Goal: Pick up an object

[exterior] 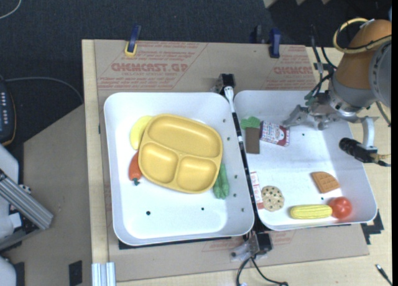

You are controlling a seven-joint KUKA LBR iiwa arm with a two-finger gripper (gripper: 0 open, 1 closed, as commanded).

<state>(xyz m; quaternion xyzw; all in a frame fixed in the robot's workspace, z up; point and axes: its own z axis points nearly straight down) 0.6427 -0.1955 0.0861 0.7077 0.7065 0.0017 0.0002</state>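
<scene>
Dark blue-grey carpet floor (pixel 93 5) around my bench; brown board bench top (pixel 186 61), blue clamps (pixel 274 42) on its far edge, cables trailing.

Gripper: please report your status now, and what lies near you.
Gripper low over right bin, upper part, holding nothing. Nearest item: red-and-white packet, just beside it. Brown block and green piece crowd the packet's far side.

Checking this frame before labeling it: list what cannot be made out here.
- Claw, camera view: too small and blurred to tell whether it is open or shut.
- Red item, yellow item, green item: mostly hidden under the yellow tray.
- Arm: cut off by the right edge.
</scene>
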